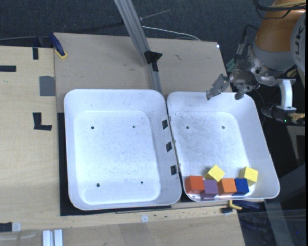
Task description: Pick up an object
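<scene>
Small blocks lie clustered along the near edge of the right bin: a red-orange block, a purple block, an orange block, a blue block, and two yellow blocks. My gripper hovers over the far edge of that bin, well away from the blocks, open, with nothing between its fingers.
The left bin sits beside the right one. A slanted metal pole rises behind the bins. Dark tape marks lie on the bench at the left. A yellow-and-blue clip rests at the board's far left corner.
</scene>
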`<action>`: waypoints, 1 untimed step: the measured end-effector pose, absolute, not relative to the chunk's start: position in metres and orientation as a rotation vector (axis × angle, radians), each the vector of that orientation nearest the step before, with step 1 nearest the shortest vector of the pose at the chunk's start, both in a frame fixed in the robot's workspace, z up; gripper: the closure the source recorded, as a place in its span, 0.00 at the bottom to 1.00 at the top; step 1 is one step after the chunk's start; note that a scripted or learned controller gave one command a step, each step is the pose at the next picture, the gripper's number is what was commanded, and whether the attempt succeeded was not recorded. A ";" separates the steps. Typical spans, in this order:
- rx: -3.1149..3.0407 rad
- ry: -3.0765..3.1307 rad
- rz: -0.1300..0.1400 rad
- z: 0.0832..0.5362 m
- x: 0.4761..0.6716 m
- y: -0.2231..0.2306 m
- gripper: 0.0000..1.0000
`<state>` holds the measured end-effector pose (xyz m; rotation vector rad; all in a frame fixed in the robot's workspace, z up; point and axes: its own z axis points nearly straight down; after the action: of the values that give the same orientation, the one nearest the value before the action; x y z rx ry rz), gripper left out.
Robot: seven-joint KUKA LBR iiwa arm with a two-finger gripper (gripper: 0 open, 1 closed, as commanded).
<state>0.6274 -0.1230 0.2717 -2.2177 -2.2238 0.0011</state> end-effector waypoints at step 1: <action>-2.216 -2.211 0.013 0.146 0.525 -0.135 0.00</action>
<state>0.5252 -0.1347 0.1460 -2.2157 -2.2109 0.0129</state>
